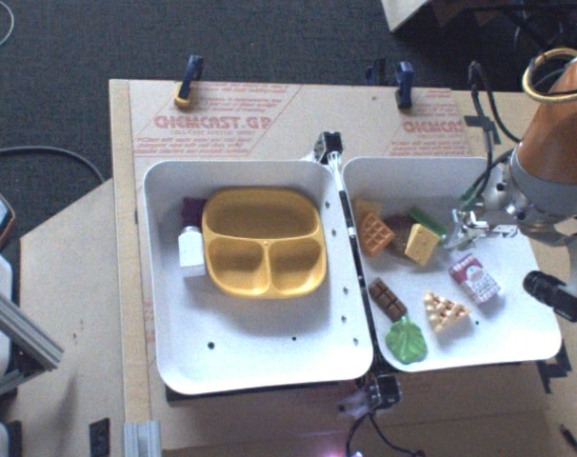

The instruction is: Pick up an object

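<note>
over the right bin point(517, 346), the gripper point(463, 225) hangs just right of the yellow block point(422, 244), its grip too blurred to tell, and crowding by the green piece point(427, 222) could spoil a grasp.

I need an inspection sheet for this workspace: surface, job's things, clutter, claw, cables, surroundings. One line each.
Surface: bench bearing a left bin and a right bin side by side.
Job's things: right bin holds a waffle, chocolate bar, green leaf, yellow block, red-and-white carton and wafer wedge.
Clutter: left bin holds a yellow divided tray and a white bottle.
Claw: claw low over the right bin, near the yellow block; grip state unclear.
Cables: black cables behind the arm.
Surroundings: dark carpet.
</note>
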Controlling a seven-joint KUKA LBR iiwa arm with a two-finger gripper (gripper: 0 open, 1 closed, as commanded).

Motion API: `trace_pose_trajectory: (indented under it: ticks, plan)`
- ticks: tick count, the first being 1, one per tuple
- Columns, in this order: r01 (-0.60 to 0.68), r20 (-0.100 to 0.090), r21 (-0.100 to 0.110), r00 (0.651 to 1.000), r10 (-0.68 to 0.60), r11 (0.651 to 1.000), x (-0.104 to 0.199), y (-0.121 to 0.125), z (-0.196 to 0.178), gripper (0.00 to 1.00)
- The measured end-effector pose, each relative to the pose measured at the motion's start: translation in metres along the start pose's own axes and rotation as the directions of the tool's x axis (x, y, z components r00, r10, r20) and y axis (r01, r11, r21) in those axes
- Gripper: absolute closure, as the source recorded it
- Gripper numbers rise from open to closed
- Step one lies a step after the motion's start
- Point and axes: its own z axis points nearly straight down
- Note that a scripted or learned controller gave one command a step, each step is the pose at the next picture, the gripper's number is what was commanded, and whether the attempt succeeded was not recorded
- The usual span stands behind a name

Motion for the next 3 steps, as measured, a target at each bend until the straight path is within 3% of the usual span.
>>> trace_pose_trajectory:
  ticks: [1, 3]
  plan:
    - [0.005, -0.002, -0.001, 1.000, -0.005, 1.000, 0.0486, -0.0002, -0.0090, 1.00]
    - [0.000, -0.002, 0.004, 1.000, 0.000, 1.000, 0.0459, 0.0026, -0.0097, 1.00]
